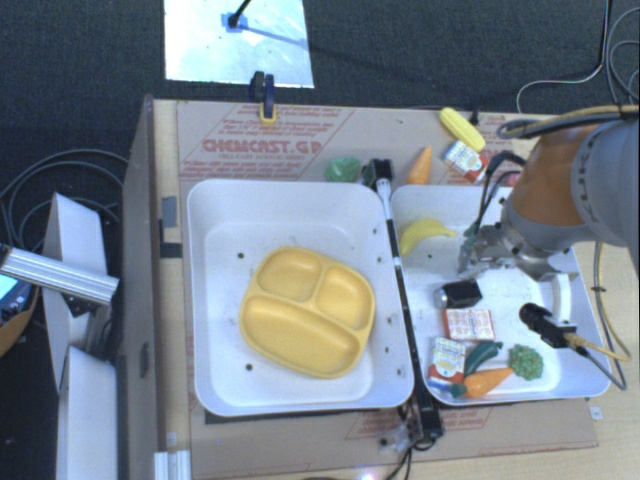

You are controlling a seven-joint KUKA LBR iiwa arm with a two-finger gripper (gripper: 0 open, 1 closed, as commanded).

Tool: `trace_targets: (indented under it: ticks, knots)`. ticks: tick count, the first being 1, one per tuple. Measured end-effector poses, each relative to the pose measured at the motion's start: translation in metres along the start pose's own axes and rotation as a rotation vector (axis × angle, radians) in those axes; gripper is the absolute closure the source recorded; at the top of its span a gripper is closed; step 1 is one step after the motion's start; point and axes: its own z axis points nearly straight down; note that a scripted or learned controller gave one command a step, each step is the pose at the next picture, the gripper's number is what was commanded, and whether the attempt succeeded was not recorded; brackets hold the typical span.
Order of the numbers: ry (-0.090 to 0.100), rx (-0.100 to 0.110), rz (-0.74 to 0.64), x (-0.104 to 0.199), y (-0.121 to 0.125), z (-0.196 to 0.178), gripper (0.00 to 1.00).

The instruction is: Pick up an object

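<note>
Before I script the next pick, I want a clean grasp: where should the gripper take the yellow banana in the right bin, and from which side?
Probably across the middle of the banana, coming straight down. It lies flat on the right bin's floor near the divider, curved, with bare floor along its long sides for the fingers. Its ends taper, so they would likely slip. The gripper is just to its right.

A yellow clamp (264, 97) grips the far edge of the cardboard sheet (290, 138) under both bins. Beyond it, a shiny foil square (238, 28) lies on dark carpet (80, 58). Cables (50, 173) loop at left near a metal bar (60, 276).
</note>
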Motion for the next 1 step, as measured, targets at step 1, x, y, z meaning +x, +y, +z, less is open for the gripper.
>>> trace_targets:
  ticks: [1]
  knots:
    - [0.0,0.001,0.0,0.0001,-0.0002,0.0005,0.0]
